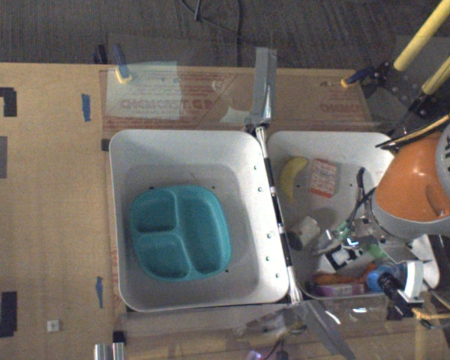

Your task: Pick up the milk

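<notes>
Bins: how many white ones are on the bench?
2. The left bin holds a teal plate; the right bin holds a banana, with the arm over it.

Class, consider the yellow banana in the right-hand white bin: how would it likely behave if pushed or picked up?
The curved yellow banana would probably pivot or rock rather than slide straight. It lies apart from the small orange-and-white carton, so a push should move it alone. Its skin looks smooth, perhaps slippery.

One fixed camera above my bench [45,201], looking down at a slant. Far edge and floor [135,13] lie at top. Both bins in frame: left bin [127,156], right bin [345,145]. My arm [420,186] enters from right.
</notes>
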`<state>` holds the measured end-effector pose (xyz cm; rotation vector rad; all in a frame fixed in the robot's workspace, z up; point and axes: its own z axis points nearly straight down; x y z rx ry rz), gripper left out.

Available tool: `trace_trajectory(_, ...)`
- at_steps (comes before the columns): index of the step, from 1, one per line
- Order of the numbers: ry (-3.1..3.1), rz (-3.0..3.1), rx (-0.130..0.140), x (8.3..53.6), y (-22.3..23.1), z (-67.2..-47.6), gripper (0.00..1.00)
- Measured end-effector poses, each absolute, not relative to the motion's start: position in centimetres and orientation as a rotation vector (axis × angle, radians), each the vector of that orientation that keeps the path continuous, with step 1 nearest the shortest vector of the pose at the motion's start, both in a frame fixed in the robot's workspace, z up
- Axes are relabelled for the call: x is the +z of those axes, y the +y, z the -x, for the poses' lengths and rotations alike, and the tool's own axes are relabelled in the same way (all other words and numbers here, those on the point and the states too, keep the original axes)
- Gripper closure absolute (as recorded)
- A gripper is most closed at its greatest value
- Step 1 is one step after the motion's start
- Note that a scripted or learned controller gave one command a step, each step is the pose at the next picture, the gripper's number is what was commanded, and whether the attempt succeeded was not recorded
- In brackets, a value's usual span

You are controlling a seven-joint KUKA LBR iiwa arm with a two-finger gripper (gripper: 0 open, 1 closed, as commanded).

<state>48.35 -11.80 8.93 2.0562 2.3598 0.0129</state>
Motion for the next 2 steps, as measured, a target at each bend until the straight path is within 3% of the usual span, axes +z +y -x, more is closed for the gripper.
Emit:
trace_trajectory(1, 2.335, -2.049, 0.027, 10.3, -12.2, -49.0, 1.00)
trace_trajectory(2, 2.338, -2.098, 0.000, 18.4, -2.6, -48.0, 1.00)
